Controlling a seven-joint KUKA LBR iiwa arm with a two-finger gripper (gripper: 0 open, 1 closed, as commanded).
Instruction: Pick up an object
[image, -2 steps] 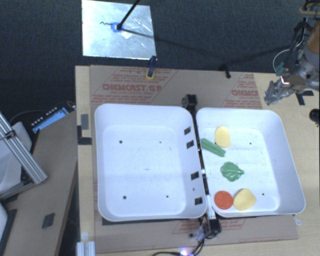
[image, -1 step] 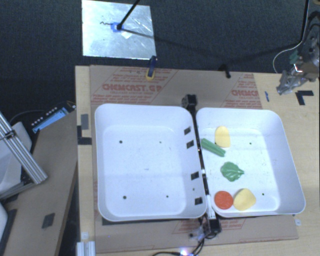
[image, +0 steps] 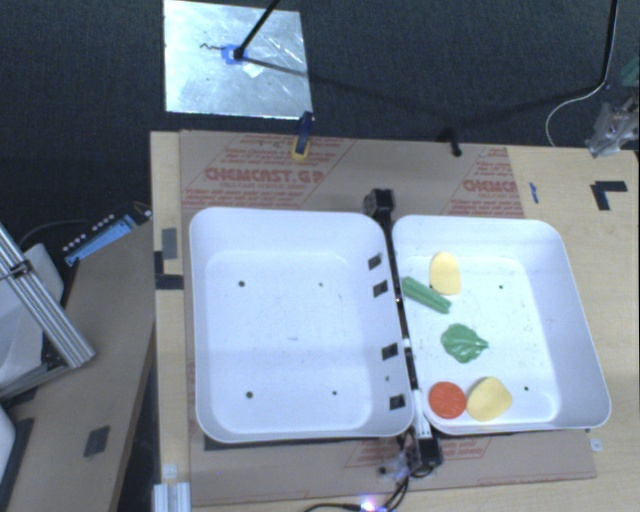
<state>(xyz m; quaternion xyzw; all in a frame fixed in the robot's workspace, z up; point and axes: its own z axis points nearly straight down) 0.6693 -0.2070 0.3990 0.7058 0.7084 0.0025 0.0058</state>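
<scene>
- you cannot tell from this view if the gripper is apart or together.
- the right bin (image: 575, 300) has lots of bare white floor along its right side and its top edge, so that side is open room.
- all the things to pick sit in the right bin, toward its left half.
- a yellow lump (image: 445, 272) lies near the top. just below it, a long green piece (image: 425, 296) lies slanted, close to the left wall.
- a green leafy piece (image: 463, 342) lies in the middle, apart from the others.
- a red round piece (image: 447, 400) and a second yellow lump (image: 489, 398) sit side by side near the bottom wall, just about touching.
- the left bin (image: 290, 320) shows its white floor with a few small dark dots.
- black clips (image: 380, 290) run down the line where the two bins meet.
- both bins rest on a cardboard sheet (image: 260, 170) with red print.
- a shiny metal plate (image: 237, 60) lies past the top edge, and a yellow and blue clamp (image: 301, 140) grips the cardboard there.
- a white cable (image: 575, 100) loops at the top right.
- a metal frame (image: 40, 310) stands at the left, well apart from the bins.
</scene>
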